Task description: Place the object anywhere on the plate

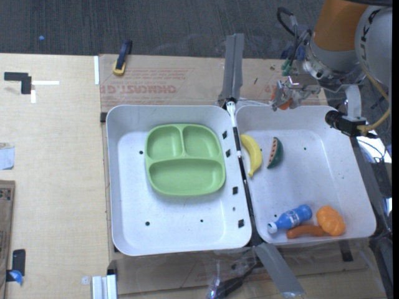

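Green plate (185, 159) sits in the left bin (124, 229); banana (252, 154), melon slice (274, 152), bottle (290, 218) lie in the right bin (349, 185); gripper (283, 98) above its far rim, finger state indeterminable.

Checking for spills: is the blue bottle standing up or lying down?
Lying down. The blue bottle rests on its side on the right bin's floor, white cap pointing left, beside an orange toy.

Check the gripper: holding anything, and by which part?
Nothing held. The two-finger gripper hangs above the right white bin's back rim with nothing between its fingers; the yellow banana and watermelon slice lie in that bin.
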Robot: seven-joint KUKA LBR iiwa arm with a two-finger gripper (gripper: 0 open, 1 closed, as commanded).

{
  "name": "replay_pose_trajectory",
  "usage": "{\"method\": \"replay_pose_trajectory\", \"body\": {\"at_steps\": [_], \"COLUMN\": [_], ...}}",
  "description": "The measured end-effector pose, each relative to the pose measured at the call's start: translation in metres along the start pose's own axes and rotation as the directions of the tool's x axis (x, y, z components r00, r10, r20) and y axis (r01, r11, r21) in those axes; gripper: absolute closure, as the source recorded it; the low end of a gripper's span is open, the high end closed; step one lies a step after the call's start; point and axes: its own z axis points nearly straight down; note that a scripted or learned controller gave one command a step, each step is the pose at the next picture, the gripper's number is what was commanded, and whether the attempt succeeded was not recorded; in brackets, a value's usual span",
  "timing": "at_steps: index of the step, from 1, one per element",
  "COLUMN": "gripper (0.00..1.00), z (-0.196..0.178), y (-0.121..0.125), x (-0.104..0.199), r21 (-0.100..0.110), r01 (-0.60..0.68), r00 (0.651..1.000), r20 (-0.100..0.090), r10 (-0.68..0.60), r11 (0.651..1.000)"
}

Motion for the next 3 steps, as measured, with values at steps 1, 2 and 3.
{"method": "replay_pose_trajectory", "body": {"at_steps": [1, 2, 3], "gripper": [1.00, 1.00, 0.00], "z": [0.054, 0.053, 0.053], "y": [-0.019, -0.073, -0.073], "x": [0.054, 0.143, 0.142], "r21": [0.001, 0.001, 0.000], "r01": [0.000, 0.137, 0.136], "r00": [1.000, 0.991, 0.991], "r20": [-0.001, -0.001, -0.001], "r10": [0.000, -0.137, -0.136], "r11": [1.000, 0.991, 0.991]}}
